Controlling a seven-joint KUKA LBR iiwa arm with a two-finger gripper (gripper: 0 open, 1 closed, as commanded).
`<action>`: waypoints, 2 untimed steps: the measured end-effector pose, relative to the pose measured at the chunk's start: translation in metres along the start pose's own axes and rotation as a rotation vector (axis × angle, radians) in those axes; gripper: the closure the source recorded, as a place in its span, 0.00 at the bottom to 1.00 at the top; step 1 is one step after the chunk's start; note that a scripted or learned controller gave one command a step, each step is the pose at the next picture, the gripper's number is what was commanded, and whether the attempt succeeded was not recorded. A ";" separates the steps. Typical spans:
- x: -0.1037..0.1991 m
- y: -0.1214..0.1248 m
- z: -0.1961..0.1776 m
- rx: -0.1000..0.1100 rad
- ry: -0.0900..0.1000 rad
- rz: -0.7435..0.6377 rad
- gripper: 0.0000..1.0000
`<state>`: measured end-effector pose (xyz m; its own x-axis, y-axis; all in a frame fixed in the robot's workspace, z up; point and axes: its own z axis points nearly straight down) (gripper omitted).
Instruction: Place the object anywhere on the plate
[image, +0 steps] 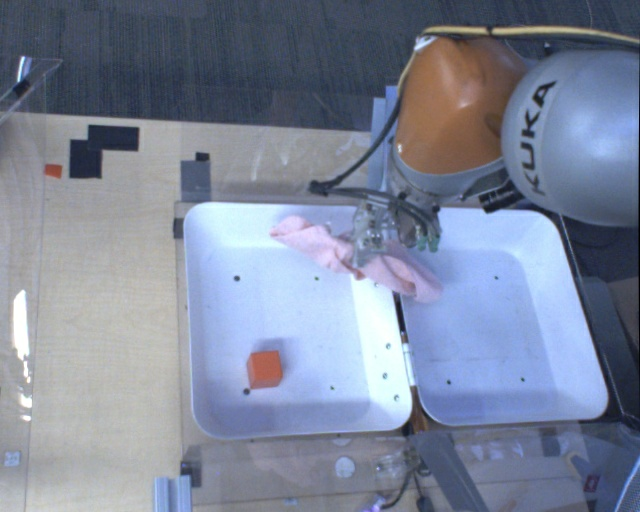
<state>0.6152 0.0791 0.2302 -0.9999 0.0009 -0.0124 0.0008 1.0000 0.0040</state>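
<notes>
A pink cloth (345, 255) is stretched across the divide between the two bins, one end in the left bin (215, 400) near its back edge, the other over the right bin (570, 390). My gripper (372, 243) hangs over the cloth's middle, and the cloth appears pinched between its fingers and lifted there. A small orange cube (265, 369) rests in the left bin's front part, well away from the gripper.
The arm's orange band and grey body (480, 110) loom over the back of both bins. Black markers (100, 148) and a small orange square (52, 171) lie on the wooden bench at the far left.
</notes>
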 end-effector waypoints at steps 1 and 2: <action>0.012 0.051 0.010 0.000 0.003 -0.004 1.00; 0.031 0.099 0.005 -0.001 0.003 -0.005 1.00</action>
<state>0.5846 0.1783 0.2254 -0.9999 -0.0042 -0.0094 -0.0043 1.0000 0.0050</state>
